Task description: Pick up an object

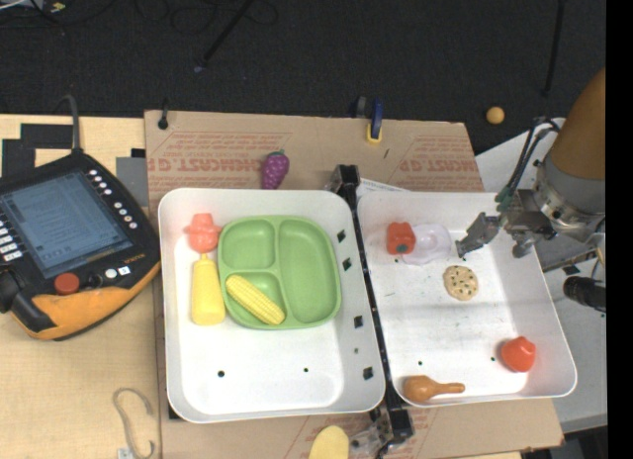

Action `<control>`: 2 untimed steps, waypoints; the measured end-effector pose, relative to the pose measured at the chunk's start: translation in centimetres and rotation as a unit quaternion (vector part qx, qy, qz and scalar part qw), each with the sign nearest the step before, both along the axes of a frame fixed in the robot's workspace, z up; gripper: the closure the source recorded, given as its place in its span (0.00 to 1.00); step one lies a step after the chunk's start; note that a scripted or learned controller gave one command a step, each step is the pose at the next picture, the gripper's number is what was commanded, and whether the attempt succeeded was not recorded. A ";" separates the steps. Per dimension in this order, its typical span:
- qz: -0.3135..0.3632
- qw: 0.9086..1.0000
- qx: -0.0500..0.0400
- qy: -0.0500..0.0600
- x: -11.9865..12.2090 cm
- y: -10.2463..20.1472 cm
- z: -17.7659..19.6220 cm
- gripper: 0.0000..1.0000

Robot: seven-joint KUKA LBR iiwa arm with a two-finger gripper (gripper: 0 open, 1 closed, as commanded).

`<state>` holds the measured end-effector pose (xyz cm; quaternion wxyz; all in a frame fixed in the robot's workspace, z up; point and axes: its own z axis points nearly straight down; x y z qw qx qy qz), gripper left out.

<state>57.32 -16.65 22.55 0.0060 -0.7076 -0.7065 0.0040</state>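
My gripper (497,238) hovers over the upper right part of the right bin (554,328), open, with nothing between its fingers. A round speckled cookie (460,282) lies just below and to the left of it. Left of the fingers sit a pale translucent object (431,242) and an orange-red toy (400,238). A red tomato-like toy (516,353) rests near the bin's lower right corner. A brown pear-shaped toy (431,388) lies at the bin's front rim.
The left bin (257,378) holds a green divided plate (297,269) with a corn cob (255,299), a yellow bottle (206,290) and a pink toy (202,232). Purple grapes (275,168) lie behind it. A teach pendant (69,239) sits far left.
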 end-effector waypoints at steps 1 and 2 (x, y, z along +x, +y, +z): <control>0.001 1.000 -0.001 -0.006 0.2 0.0 0.7 0.00; 0.002 1.000 0.000 -0.003 0.0 0.1 -5.8 0.00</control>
